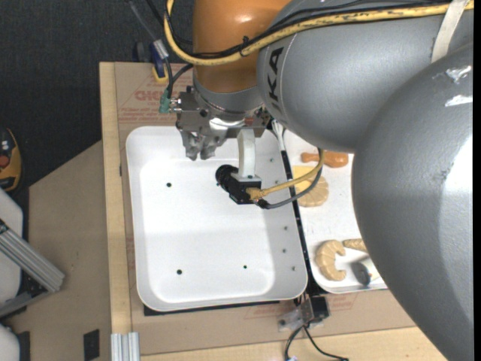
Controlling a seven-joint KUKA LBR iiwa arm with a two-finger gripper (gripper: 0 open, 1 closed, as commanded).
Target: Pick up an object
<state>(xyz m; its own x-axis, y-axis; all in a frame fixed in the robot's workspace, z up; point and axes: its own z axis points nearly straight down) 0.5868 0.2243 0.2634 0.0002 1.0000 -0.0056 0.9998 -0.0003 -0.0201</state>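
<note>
Two bins sit side by side on the bench [113, 201], and in the camera view my gripper [200, 150] hangs over the upper part of the left bin [150, 277], a little left of the frame's centre, under the orange band of my arm [338, 66]. From this slant I cannot tell whether the gripper is wide or narrow, and nothing shows in its grasp. Just right of it a yellow cable [289, 186] loops down past a black part [229, 179] that I take to belong to my own rig, not to the pile. Everything I could pick lies in the right bin [340, 228], so to the right of the gripper in the frame, across the wall where the two bins meet. An orange piece [334, 159] lies about level with the gripper, partly hidden by my arm. A tan piece [317, 195] sits just below it, near the dividing wall. Lower right, a curved piece [331, 260] lies close by a small grey piece [363, 274]; whether they touch I cannot tell. The tan piece looks the nearest target to me, right and slightly down in the frame, and its long axis is too hidden to call. The curved piece seems to run roughly left to right, so I would close across its short way.
</note>
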